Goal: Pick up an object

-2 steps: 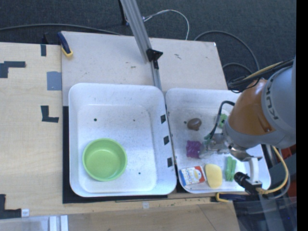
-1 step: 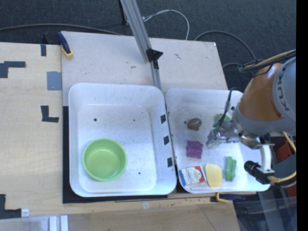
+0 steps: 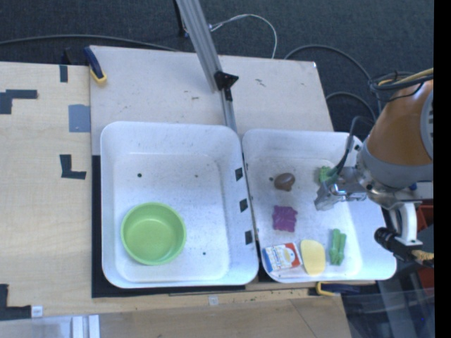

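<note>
Hanging the tool [image 3: 327,194] low over the right bin [image 3: 366,267], toward its 3 o'clock side. Not being able to tell whether apart or together: blurring and pointing away from the camera.

Judging the nearest candidate to be the small green lump [image 3: 325,172], lying just at the tool's 12 o'clock, touching or nearly so. Probably being light and somewhat soft, so likely yielding under a squeeze; gripping across its narrow width looking best.

Also lying within reach:
- a purple block [image 3: 285,218] at the bin's centre
- a brown lump [image 3: 284,182] at its 12 o'clock
- a yellow pad [image 3: 313,256], a green stick [image 3: 337,247] and a flat packet [image 3: 282,258] crowding the 6 o'clock wall

Expecting the packet to be slippery and hard to lift flat.

Struggling to make out the green lump's shape, with the tool partly covering it.
</note>
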